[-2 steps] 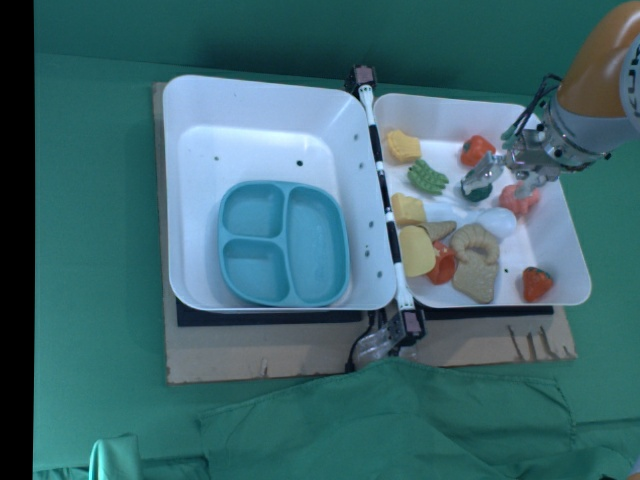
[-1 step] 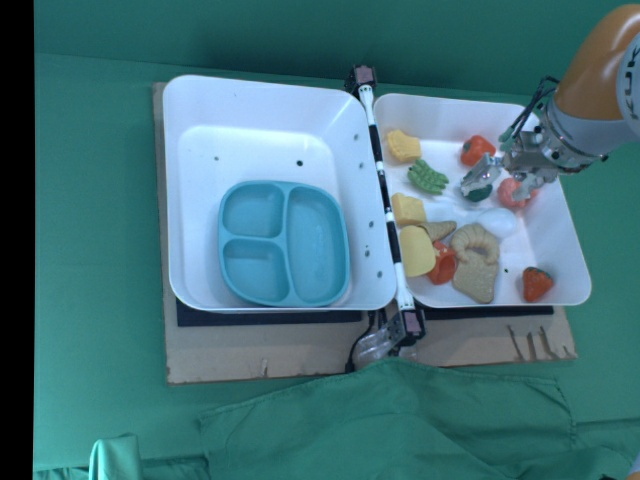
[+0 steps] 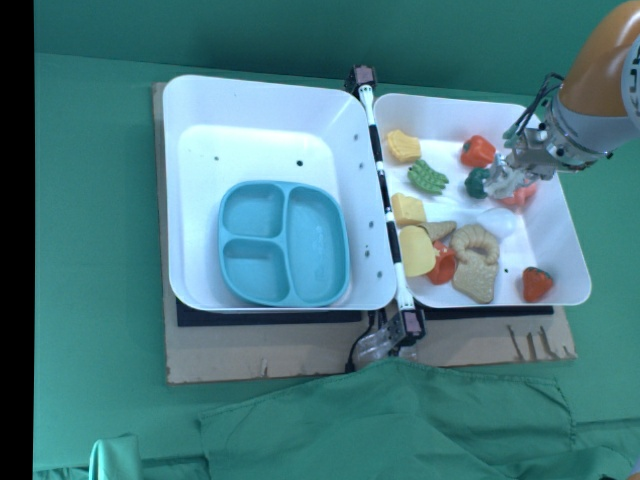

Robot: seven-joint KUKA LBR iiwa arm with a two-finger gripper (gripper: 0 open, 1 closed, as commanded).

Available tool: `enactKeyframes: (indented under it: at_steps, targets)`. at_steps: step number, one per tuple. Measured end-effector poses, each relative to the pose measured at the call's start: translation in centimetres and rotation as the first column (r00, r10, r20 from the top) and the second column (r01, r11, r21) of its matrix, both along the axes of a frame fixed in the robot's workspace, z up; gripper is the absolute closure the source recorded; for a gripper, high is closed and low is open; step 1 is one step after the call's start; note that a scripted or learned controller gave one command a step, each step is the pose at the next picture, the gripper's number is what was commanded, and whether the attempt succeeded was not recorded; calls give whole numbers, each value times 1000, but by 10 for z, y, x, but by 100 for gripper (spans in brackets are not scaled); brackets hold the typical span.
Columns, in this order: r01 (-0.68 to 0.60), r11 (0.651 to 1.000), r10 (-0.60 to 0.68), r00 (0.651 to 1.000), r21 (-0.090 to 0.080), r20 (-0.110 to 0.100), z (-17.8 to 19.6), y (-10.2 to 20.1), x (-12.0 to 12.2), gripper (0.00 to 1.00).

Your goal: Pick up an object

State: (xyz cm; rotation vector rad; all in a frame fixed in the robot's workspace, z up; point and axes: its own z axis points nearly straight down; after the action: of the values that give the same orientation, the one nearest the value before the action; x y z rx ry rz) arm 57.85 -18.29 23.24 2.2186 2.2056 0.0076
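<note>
Toy foods lie scattered in the right bin (image 3: pixel 560 230): a red pepper (image 3: pixel 478 151) near the far side, a dark green piece (image 3: pixel 477 183) just beside the gripper (image 3: pixel 503 183), and a red-orange piece (image 3: pixel 521 198) partly hidden under the gripper. Whether the gripper is clenched or released cannot be told; it sits low over these pieces, with nothing clearly between its fingers. Further left lie a yellow wedge (image 3: pixel 403 146), a green pea pod (image 3: pixel 428 176), a pale yellow block (image 3: pixel 408 209) and a yellow slice (image 3: pixel 417 251). Toward the near side are a tan bread piece (image 3: pixel 476 263), a small red piece (image 3: pixel 443 265) and a strawberry (image 3: pixel 537 283). The left bin (image 3: pixel 200 118) holds a blue divided plate (image 3: pixel 283 243). Both bins rest on a cardboard sheet (image 3: pixel 250 353) on the green tabletop (image 3: pixel 90 218).
</note>
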Motion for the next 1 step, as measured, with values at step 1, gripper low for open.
enactKeyframes:
  at_steps: [1]
  targets:
    - [-3,1000,3,1000,2,-3,48,-4,8,100]
